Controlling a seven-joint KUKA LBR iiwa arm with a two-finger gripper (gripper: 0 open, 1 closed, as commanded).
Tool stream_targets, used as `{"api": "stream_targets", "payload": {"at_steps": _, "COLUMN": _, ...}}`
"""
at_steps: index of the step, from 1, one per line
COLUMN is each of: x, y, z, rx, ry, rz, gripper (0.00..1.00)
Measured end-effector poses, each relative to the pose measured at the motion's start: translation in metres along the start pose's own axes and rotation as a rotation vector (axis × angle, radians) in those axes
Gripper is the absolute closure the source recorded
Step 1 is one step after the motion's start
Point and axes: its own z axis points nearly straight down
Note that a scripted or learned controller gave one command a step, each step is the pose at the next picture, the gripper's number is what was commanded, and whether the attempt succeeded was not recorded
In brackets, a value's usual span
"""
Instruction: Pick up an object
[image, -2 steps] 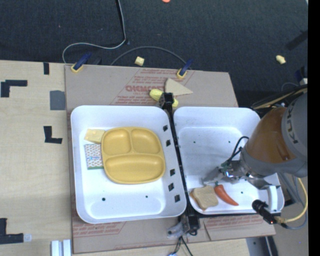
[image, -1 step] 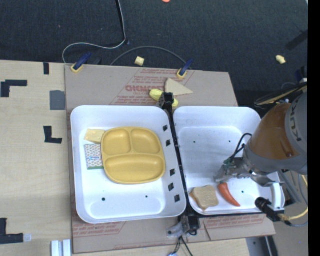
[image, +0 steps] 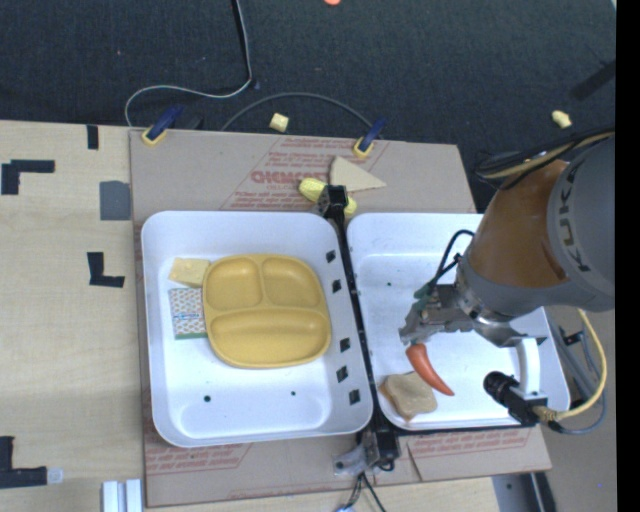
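Hovering in the right bin (image: 395, 245), the arm (image: 540, 235) has its jaws (image: 420, 333) just above the orange carrot (image: 428, 368); can't tell their state. Bread piece (image: 408, 395) touches the carrot. Left bin (image: 160, 300) holds a yellow divided plate (image: 267, 310), sponge (image: 186, 312) beside it

An orange-red chili pepper (image: 428, 368) lies slanted in the right bin (image: 390, 250), touching a tan bread piece (image: 408, 396).

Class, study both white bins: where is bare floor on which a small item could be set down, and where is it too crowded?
Free: the left bin below the yellow tray, and the right bin between the divider and the gripper. Crowded: the right bin's near end, with the orange pepper and bread piece under the arm.
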Motion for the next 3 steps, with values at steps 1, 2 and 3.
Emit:
{"api": "stream_targets", "payload": {"at_steps": 1, "x": -0.005, "y": -0.002, "z": 0.005, "rx": 0.007, "ry": -0.002, "rz": 0.008, "gripper": 0.00}}
{"api": "stream_targets", "payload": {"at_steps": 2, "x": -0.051, "y": 0.024, "z": 0.103, "rx": 0.007, "ry": -0.004, "rz": 0.011, "gripper": 0.00}}
{"api": "stream_targets", "payload": {"at_steps": 3, "x": -0.037, "y": 0.030, "z": 0.103, "rx": 0.002, "ry": -0.008, "rz": 0.011, "gripper": 0.00}}
